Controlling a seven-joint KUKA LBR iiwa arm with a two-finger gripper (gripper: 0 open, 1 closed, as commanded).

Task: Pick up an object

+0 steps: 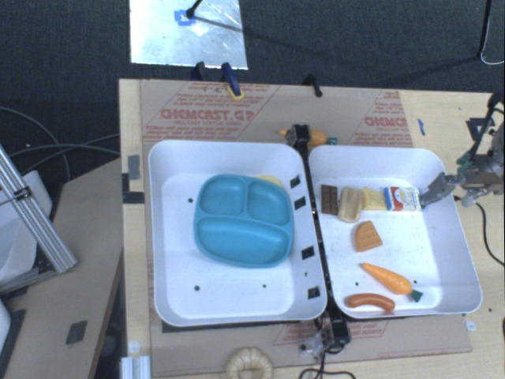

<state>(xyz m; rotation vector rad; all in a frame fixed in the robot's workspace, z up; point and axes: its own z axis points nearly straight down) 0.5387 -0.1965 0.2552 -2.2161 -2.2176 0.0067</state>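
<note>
Since the gripper (439, 186) sits at the right bin's (461, 243) rim w/ nothing visibly held, finger state can't be told, it seems lined up for the milk carton (401, 198) just beside it.

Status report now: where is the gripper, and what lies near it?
Gripper at right bin's far right edge, low, nothing seen held. Nearest item: milk carton, just beside it. Bread and carrot further off, not blocking.
</note>
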